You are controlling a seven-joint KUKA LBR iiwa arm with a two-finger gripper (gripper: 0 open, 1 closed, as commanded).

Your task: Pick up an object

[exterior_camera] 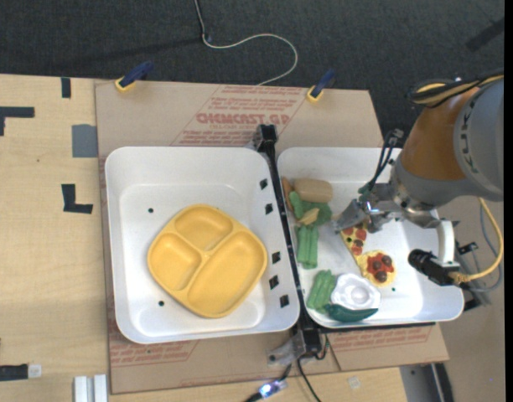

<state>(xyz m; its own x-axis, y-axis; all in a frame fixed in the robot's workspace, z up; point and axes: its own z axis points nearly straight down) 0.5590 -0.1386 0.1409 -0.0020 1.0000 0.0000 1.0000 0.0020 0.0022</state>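
Note:
My gripper (359, 216) reaches down into the right bin (424, 308) from the right, near the bin's middle. Just below its tip lies a toy pizza slice (374, 263) with red toppings. To the left are a brown bread piece (313, 190), a green and yellow piece (305, 214) and a long green vegetable (308, 246). At the bin's front lie a green pod (322, 288) and a white round item (354, 292) on a dark green leaf (350, 313). Nothing can be seen held in the gripper.
The left bin (131, 182) holds a yellow divided plate (208, 260). The grey arm with its orange band (437, 141) hangs over the right bin's far right side. Clips (132, 75) pin the cardboard under the bins. A white cable (248, 44) lies behind.

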